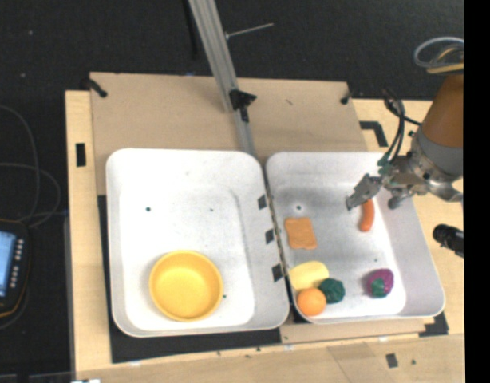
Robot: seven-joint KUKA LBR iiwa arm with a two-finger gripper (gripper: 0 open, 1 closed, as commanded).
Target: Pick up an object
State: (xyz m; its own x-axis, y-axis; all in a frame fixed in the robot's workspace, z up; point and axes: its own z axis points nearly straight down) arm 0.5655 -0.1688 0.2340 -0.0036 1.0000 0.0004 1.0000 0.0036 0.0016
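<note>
Orange carrot lies in the right bin, far right part, just below the gripper. Gripper fingers spread open, holding nothing. Arm cut off at right edge. Purple item and green item too blurred to identify. No readable writing.

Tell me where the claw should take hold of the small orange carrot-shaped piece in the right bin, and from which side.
Grip the carrot across its middle, coming straight down from above. It lies flat on the floor of the right bin, long axis running roughly up and down the view, so closing across its narrow width looks best. The claw already hovers just above its upper end, and the bin floor around it is free of the other items.
</note>
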